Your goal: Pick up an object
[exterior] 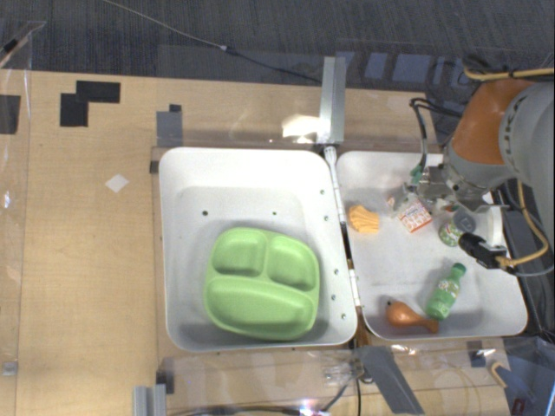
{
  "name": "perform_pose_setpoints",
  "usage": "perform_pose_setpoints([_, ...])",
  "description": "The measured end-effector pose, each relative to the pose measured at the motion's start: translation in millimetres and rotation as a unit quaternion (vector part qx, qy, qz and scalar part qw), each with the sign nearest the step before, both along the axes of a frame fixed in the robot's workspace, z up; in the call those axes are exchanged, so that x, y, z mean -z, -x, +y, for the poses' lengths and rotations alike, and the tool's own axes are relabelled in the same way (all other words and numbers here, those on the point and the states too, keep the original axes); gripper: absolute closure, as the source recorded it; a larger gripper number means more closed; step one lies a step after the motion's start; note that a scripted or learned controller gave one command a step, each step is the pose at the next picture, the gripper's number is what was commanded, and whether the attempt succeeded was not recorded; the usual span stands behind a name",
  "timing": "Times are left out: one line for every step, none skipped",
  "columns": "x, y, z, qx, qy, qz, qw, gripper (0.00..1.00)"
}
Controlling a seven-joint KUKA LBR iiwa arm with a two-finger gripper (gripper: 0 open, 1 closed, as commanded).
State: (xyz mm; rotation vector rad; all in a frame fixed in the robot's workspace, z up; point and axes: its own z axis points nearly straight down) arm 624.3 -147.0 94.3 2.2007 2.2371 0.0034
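The right bin (390, 263) holds several small objects. A yellow-orange lump (364, 219) lies near its left wall. A red-and-white packet (415, 217) lies toward the back. A green bottle (445, 290) lies on its side at the front right, and a brown pear-shaped object (408, 315) sits beside it at the front edge. A small green round item (450, 232) sits under the wrist. My gripper (429, 193) hangs low over the back right of this bin, just above and to the right of the packet. Nothing is visibly held.
The left bin (186, 189) holds a green divided plate (262, 281) toward its front. A metal post (333, 98) stands behind the wall between the bins. The arm's orange band (481, 128) and cables crowd the right bin's back right corner.
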Motion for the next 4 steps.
perform_pose_setpoints([-9.2,-2.2,0.9,-0.002,-0.0005,-0.001,1.0000,1.00])
perform_pose_setpoints([-111.6,-30.9,98.6,-0.081,-0.0005,0.000,0.9967,1.00])
perform_pose_setpoints([-8.9,-12.2,48.7,-0.044,-0.0003,0.002,0.9990,1.00])
perform_pose_setpoints([-9.7,-12.7,48.9,-0.044,-0.0004,0.002,0.9990,0.00])
